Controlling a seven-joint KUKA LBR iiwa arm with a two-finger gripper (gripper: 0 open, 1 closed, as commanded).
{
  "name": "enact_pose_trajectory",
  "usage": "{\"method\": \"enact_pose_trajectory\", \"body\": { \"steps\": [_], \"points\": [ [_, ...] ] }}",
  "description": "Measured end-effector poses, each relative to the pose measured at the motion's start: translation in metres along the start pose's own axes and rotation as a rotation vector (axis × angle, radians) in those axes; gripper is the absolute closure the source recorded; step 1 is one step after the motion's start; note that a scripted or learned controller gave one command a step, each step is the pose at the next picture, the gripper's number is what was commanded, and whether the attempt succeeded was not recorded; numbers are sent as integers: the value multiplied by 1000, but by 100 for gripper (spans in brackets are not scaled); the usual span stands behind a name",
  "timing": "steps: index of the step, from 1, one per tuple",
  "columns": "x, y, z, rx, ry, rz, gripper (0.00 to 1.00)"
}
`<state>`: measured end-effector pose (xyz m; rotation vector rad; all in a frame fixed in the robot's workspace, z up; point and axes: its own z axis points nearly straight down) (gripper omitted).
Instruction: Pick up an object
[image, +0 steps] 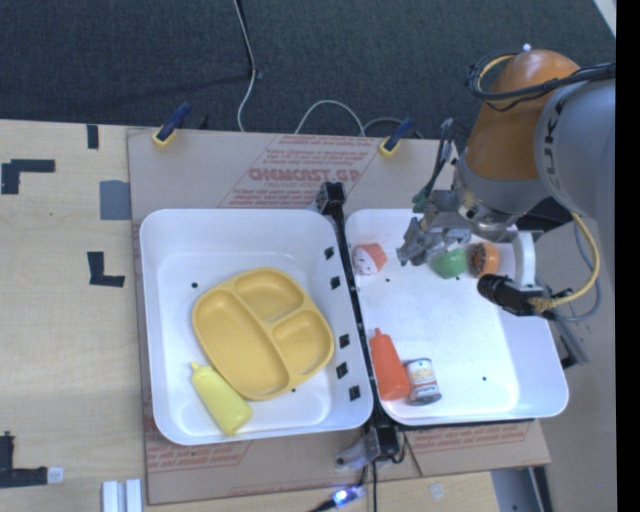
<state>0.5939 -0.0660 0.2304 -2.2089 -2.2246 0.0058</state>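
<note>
My gripper (418, 247) hangs over the back of the right bin (455, 320), its dark fingers pointing down and left. A green round object (450, 263) lies just to the right of the fingers, with an orange piece (481, 257) beside it. A small orange-and-white object (368, 258) rests at the bin's back left, left of the gripper. An orange bottle (388, 365) and a small can (422, 381) lie near the front. Nothing shows between the fingers.
The left bin (170, 300) holds a yellow divided plate (262, 330) and a yellow mustard bottle (220, 397). A black divider (342, 290) runs between the bins. Cables loop at the arm's right side (560, 295).
</note>
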Motion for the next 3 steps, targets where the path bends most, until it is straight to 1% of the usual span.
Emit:
{"method": "enact_pose_trajectory", "body": {
  "steps": [1,2,3],
  "points": [
    [58,5,16,2,0,0,100],
    [112,9,8,0,-1,0,100],
    [165,18,20,1,-3,0,100]
  ]
}}
